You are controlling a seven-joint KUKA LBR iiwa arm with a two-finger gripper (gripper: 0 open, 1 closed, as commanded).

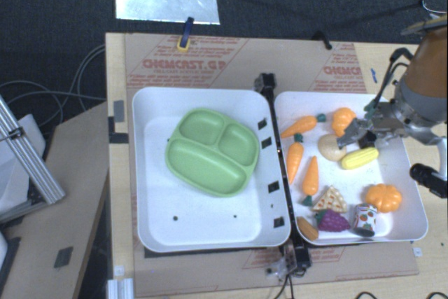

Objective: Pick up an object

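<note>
fig.: the gripper [355, 138] hung low over the right bin [418, 217], w/ its tip between a beige round toy [327, 145] and a yellow corn toy [359, 157]. whether it was released or clenched cannot be told; nothing showed as grasped. the corn lay just beside the tip, on the bin floor, prob. the nearest candidate. other toys nearby: three carrots, e.g. [311, 175], an orange pumpkin [384, 197], purple grapes [333, 221]. the left bin [157, 220] held a green divided plate [213, 150]. progress, as judged: approach done; grasp and lift not yet shown, so the pick was left to do.
</note>
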